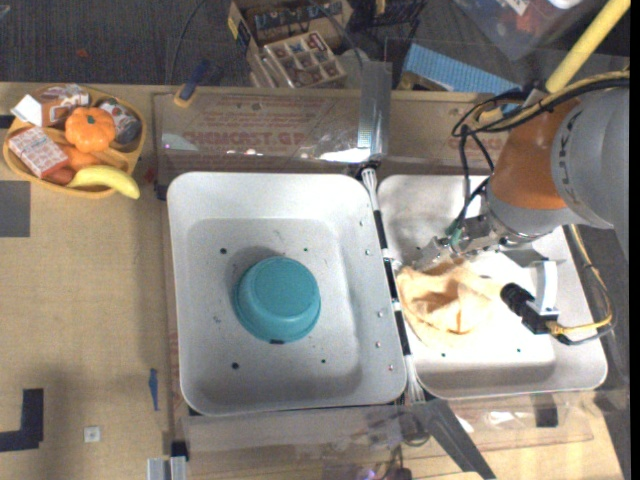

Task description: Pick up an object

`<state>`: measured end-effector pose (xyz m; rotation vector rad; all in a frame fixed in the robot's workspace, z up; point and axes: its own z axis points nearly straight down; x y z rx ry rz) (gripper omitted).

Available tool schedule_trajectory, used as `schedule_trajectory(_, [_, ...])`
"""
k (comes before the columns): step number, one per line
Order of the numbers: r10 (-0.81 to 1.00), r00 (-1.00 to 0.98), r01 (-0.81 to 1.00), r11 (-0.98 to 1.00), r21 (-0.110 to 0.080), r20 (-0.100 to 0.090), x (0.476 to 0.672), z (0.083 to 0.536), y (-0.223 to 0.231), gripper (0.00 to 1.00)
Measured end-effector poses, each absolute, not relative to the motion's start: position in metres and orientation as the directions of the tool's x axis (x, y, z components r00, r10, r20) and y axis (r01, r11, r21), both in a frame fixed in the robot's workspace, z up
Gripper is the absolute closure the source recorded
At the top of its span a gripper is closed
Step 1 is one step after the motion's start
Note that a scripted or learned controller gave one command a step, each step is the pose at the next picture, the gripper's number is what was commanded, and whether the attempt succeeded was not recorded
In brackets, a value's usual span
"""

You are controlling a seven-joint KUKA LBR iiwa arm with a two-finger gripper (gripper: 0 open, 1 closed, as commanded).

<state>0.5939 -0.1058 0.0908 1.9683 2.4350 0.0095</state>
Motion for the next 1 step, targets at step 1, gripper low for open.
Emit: schedule_trajectory(1, [0.977,-0.213,0.977,0.213,0.016,-0.004,0.5956,0.1023,-0.1040,1.00])
